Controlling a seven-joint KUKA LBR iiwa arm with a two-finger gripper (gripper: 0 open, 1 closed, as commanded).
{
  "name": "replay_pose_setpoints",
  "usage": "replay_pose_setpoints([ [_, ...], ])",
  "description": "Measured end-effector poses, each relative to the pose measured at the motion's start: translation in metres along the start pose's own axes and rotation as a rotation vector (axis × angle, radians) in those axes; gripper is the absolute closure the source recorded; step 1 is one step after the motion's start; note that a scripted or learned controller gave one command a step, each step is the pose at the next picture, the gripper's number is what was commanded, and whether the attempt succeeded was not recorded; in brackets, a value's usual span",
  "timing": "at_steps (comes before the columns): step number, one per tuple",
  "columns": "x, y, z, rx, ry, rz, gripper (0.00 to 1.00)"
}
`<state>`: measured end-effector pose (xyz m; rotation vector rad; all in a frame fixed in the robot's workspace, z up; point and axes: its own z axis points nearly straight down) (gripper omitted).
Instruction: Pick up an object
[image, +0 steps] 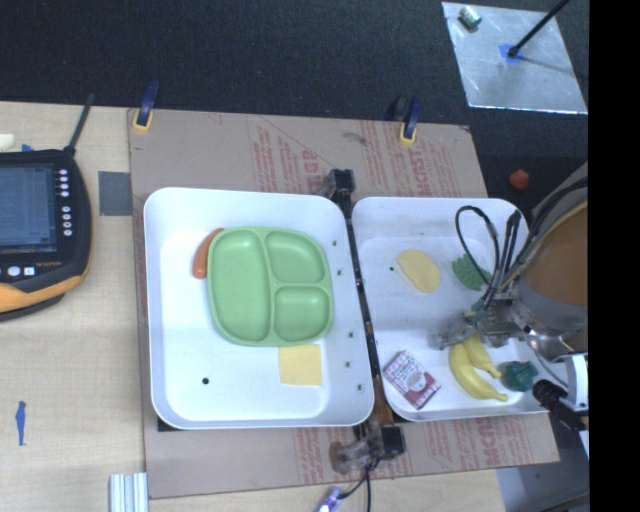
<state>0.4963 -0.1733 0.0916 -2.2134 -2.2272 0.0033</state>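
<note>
In the right bin (440, 215) lie a pale yellow oval piece (418, 270), a green item (466, 270), a yellow banana (474, 368), a red and white packet (410, 378) and a teal item (519, 375). My gripper (462, 331) reaches in from the right and hangs low over the bin, just above the banana's upper end. Black cables (480, 250) loop above it. The arm hides the bin's right side.
The left bin (170, 330) holds a green divided plate (270, 285), a yellow square slab (300, 365) and an orange sausage-shaped toy (201, 255) half under the plate. A pendant controller (35, 230) sits on the bench at the far left.
</note>
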Motion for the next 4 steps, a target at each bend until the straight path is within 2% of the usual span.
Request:
replay_pose_setpoints([
  [1,0.011,-0.021,0.0,0.002,0.001,0.001,0.0],
  [2,0.01,-0.02,-0.01,0.002,-0.001,-0.004,1.0],
  [3,0.084,0.052,-0.131,-0.001,0.001,0.001,1.0],
  [4,0.159,0.067,-0.136,0.0,0.002,0.001,1.0],
])
